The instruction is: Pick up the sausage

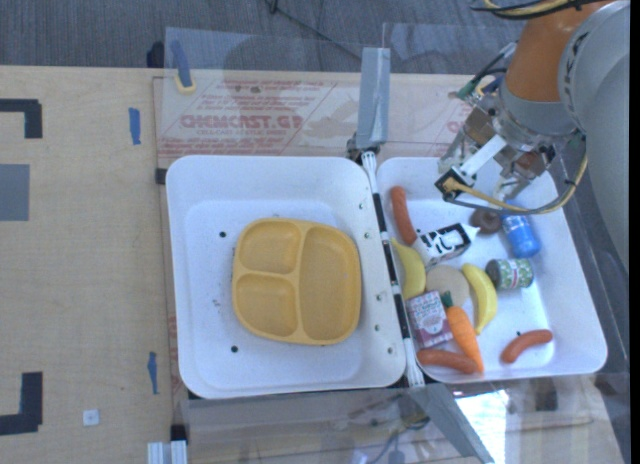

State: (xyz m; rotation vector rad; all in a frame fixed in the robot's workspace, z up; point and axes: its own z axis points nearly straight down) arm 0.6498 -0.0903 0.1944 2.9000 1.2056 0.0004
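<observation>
Lying right of the carrot (463, 337) and apart from it, the sausage (527, 345) rests on the floor of the right bin (585, 292). You'll note two similar reddish pieces: one (445, 359) against the carrot's lower left, another (402, 214) well beyond the carrot. The jaws hover far beyond the carrot; you cannot tell whether they are released or clenched.

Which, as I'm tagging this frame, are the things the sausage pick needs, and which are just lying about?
Job: gripper, top sausage, bottom sausage, right sausage.
Lying about: yellow plate, left banana, right banana, carrot, blue can, green jar, red packet.
</observation>
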